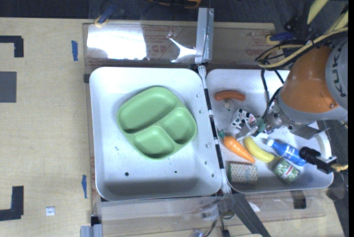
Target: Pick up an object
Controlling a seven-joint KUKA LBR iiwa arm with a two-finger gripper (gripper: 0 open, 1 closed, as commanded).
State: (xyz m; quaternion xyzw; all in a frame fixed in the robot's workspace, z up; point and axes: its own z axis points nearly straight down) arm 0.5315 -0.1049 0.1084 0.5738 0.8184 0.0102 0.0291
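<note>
My gripper hangs low over the middle of the right bin, below the arm's orange band. It sits just above a yellow banana and beside a black-and-white patterned object. An orange carrot lies left of the banana. A brown sausage rests near the bin's far side. A blue bottle, a green can and a tan striped roll lie along the near side. I see nothing lifted off the bin floor.
The left bin holds a green divided plate. A thin divider wall separates the two bins. Cables and a black arm part crowd the right bin's right edge.
</note>
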